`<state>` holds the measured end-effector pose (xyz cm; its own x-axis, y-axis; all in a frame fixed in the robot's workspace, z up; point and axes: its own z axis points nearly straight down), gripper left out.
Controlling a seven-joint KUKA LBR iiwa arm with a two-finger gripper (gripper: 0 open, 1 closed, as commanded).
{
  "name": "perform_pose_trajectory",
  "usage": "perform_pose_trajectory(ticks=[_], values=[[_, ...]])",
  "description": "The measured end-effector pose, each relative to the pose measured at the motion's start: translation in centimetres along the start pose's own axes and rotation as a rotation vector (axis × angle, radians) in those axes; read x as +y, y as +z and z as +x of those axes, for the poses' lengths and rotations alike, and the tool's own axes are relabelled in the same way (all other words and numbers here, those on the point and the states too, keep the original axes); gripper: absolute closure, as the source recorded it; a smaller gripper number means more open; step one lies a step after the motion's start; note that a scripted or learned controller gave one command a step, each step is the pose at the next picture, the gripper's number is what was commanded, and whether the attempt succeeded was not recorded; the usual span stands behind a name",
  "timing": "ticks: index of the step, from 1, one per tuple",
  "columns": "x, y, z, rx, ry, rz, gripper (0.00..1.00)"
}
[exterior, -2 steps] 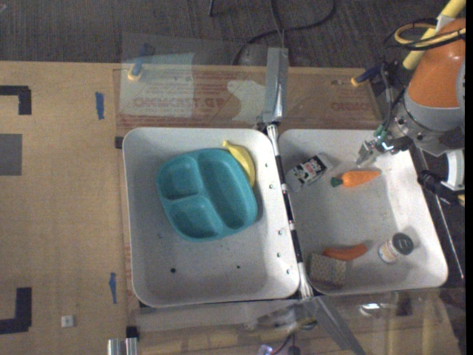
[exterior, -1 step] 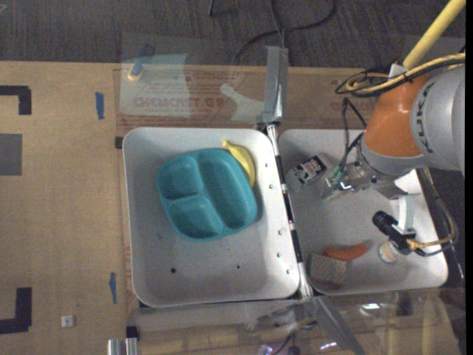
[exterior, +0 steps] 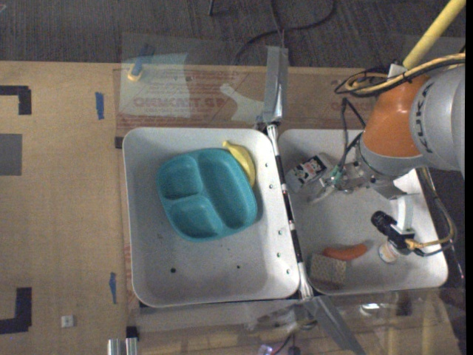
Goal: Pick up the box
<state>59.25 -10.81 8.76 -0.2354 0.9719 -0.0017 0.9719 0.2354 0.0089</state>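
Two shallow white bins sit side by side on the desk (exterior: pixel 59 220), one at the centre of the frame and one at the right.

The left bin (exterior: pixel 148 272) holds two things: one teal divided plate (exterior: pixel 208 194) with three compartments, lying near the bin's upper middle, and one yellow banana-like piece (exterior: pixel 244 157) tucked against the plate's upper right edge, partly under it.

The right bin (exterior: pixel 355 231) holds four loose things. One small box (exterior: pixel 308 170), white with dark markings, lies in the bin's upper left corner, close to the divider between the bins. One orange sausage-shaped piece (exterior: pixel 345 252) lies in the lower middle. One grey-brown rectangular block (exterior: pixel 329 269), like a sponge, sits just below and left of it, near the bin's lower left corner. One small white round item (exterior: pixel 386 254) sits toward the lower right, beside a black fitting on a yellow cable.

The single arm (exterior: pixel 414 124), grey with an orange band, comes in from the upper right of the frame. Its tool (exterior: pixel 329 187) hangs low over the upper part of the right bin, just right of and below the box. It has no visible hold on the box, and whether its jaws stand apart or closed cannot be told from this slant.
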Motion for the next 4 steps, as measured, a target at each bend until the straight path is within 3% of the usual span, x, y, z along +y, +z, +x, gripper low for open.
perform_pose_trajectory(ticks=[1, 2, 3, 4], values=[[5.3, 0.1, -1.1, 0.0, 0.002, 0.021, 0.0], [6.7, -6.7, -2.1, 0.0, -0.279, 0.006, 0.0], [4.0, -0.5, -2.4, 0.002, -0.274, 0.007, 0.0], [4.0, -0.4, -2.4, 0.002, -0.274, 0.008, 0.0]])
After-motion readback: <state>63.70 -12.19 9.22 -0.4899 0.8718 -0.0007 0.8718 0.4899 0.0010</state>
